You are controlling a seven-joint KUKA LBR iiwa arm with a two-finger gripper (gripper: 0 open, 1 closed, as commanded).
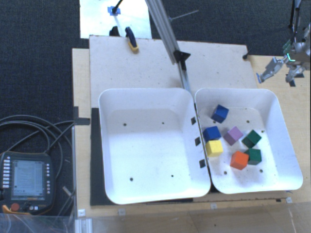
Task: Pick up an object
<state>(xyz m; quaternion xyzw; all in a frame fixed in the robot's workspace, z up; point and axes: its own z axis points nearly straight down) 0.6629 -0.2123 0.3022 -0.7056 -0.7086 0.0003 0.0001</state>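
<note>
Bins: two, shallow and white, side by side on the bench. Left bin (150, 149) and right bin (277, 110).

Gripper (281, 72): one, at the far right of the bench, outside both bins, past the right bin's far right corner. Two fingers (268, 73) hang apart, nothing between them.

Cubes: seven, all in the right bin, all below and to the left of the fingers, none touching them.
- Blue, two: upper blue cube (219, 113), the cube nearest the fingers; lower blue cube (211, 133), further down-left.
- Yellow, one: yellow cube (214, 148), touching the lower blue cube's near side, farthest of the set from the fingers.
- Purple, one: purple cube (233, 135), midway in the group.
- Green, two: upper green cube (251, 139), and lower green cube (253, 156), almost straight below the fingers.
- Orange, one: orange cube (239, 159), touching the lower green cube's left side.

Teach pendant (26, 181): one, on the floor far left, well apart from the fingers, with cables.
</note>
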